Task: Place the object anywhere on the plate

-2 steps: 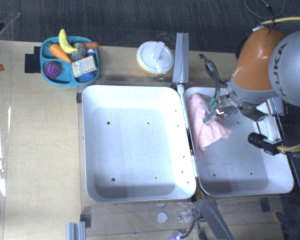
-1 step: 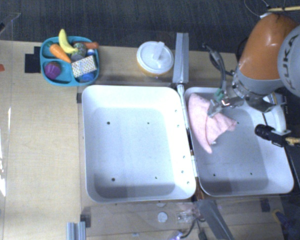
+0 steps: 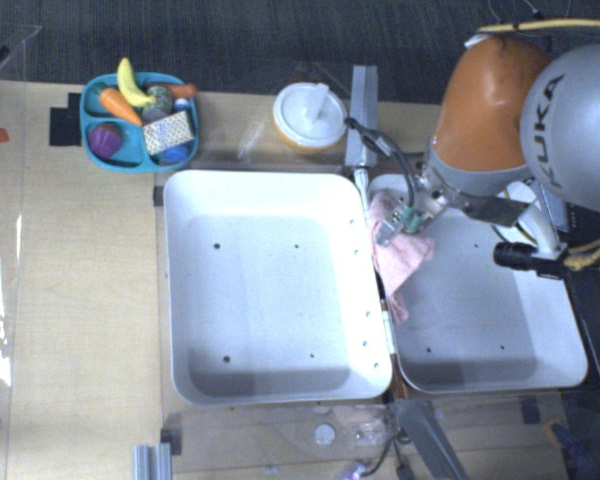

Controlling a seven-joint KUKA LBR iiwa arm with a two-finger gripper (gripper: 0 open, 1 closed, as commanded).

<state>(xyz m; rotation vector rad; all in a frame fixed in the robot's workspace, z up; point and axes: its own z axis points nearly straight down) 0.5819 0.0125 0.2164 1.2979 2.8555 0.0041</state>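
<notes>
Where the grey arm [image 3: 570, 118] is reaching in from the right, you are reading "KUKA" in dark letters along its shell. Its pincer [image 3: 398, 223] is hanging over the far left corner of the right bin [image 3: 500, 368], touching a pink cloth [image 3: 400, 258] that is draping along the wall between the bins; you cannot tell how the pincer is set. Left bin [image 3: 270, 288] is lying beside it. On the table [image 3: 70, 318], a blue tray [image 3: 140, 123] of toy food and a white lidded cup [image 3: 308, 115] are sitting far left.
</notes>
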